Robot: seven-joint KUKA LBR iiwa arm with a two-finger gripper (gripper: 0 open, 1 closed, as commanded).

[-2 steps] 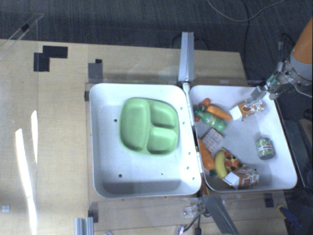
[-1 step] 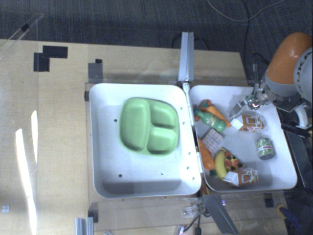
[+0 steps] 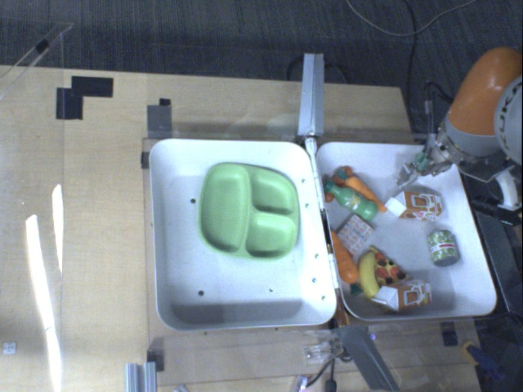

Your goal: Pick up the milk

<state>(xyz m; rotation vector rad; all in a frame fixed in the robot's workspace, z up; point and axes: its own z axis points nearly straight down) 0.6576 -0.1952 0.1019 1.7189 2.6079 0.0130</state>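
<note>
- Gripper (image 3: 417, 167) sits over the upper right part of the right bin (image 3: 482, 300), arm (image 3: 482, 96) coming in from the right (orange band showing above the wrist).
- Jaws: too small and blurred to read, cannot tell if open or closed; nothing visibly held between them.
- Milk carton (image 3: 419, 205) lies on its side in the right bin, just below and beside the gripper tip; its white end points toward the gripper. Contact or a gap, cannot tell.
- Second small carton (image 3: 406, 295) lies near the bin's front edge, next to a banana (image 3: 369, 273).
- Green bottle (image 3: 353, 202) lies tilted near the divider, a carrot (image 3: 358, 185) touching it from above.
- Small patterned packet (image 3: 355, 235) sits mid-bin, an orange carrot-like piece (image 3: 343, 261) below it.
- Green can (image 3: 444, 247) lies on the right side, apart from the rest.
- Left bin (image 3: 172, 219) holds a green divided plate (image 3: 249, 209) (three compartments), roughly central.
</note>
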